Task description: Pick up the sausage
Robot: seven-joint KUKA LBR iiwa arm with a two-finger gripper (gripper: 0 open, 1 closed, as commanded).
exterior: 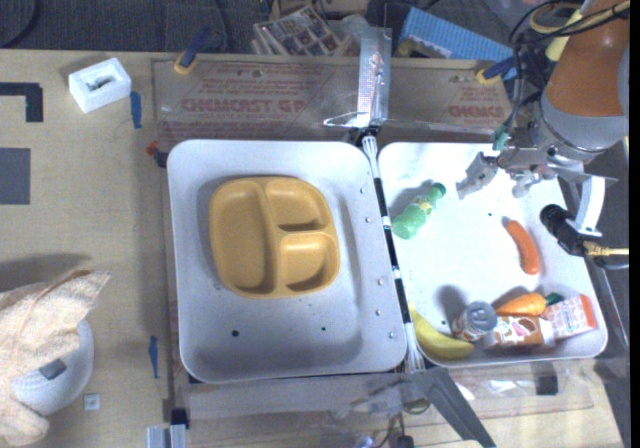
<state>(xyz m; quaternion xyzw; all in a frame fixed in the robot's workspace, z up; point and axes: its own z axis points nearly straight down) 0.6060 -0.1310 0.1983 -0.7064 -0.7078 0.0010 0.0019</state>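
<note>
Above the right bin's [596, 340] far side, the hand [500, 174] hangs from the arm [590, 76] reaching in from the right, fingers spread apart, gripping nothing. Nearer the camera, the sausage [522, 246] lies on the bin floor, apart from the hand, with a green bottle [416, 212] to its left.
</note>
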